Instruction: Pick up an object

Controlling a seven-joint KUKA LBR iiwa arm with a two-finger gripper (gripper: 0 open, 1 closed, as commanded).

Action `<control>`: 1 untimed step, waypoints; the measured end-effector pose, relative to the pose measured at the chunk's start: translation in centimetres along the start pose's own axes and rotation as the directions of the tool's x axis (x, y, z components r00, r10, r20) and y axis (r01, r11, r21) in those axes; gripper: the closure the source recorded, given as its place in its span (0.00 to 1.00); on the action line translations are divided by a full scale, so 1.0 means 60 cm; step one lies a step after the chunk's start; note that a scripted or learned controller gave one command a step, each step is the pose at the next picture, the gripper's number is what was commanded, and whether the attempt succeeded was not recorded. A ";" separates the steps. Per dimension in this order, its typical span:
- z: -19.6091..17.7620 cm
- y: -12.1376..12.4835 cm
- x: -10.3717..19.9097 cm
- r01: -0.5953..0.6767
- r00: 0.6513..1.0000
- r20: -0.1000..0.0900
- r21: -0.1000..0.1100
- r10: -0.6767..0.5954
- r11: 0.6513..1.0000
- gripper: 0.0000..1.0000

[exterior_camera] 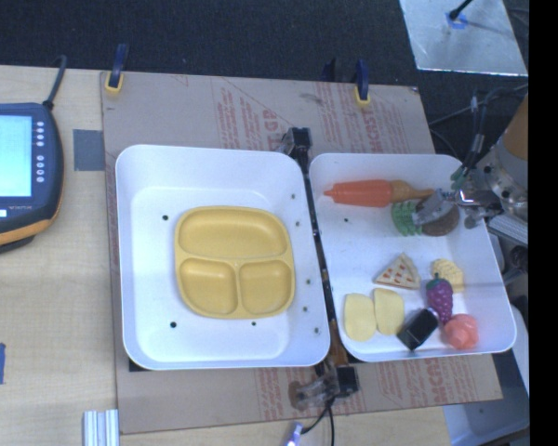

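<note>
Several toy foods lie loose in the right bin (498, 277), likely scattered as grasp targets: an orange carrot (359, 192) along the far wall, a green piece (405, 217) beside it, a sandwich wedge (397, 272), corn (446, 270), grapes (439, 296). Hand (439, 212) sits low at the bin's far right, just beside the green piece and near the carrot's tip. Cannot tell its grip state. Left bin (139, 249) holds a yellow divided plate (234, 260).

Red printed lettering runs across the cardboard sheet (260, 110) under the bins, too faint and mirrored to read.
</note>
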State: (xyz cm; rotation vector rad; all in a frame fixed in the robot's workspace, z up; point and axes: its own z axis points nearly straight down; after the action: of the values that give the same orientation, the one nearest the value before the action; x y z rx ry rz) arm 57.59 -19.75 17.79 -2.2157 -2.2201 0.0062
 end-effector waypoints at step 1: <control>0.138 -0.077 0.002 0.002 1.000 0.004 -0.011 -0.002 1.000 0.00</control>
State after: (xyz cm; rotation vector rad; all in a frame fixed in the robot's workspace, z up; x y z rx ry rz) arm 52.90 -19.62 9.56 -2.2210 -2.2299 -0.0022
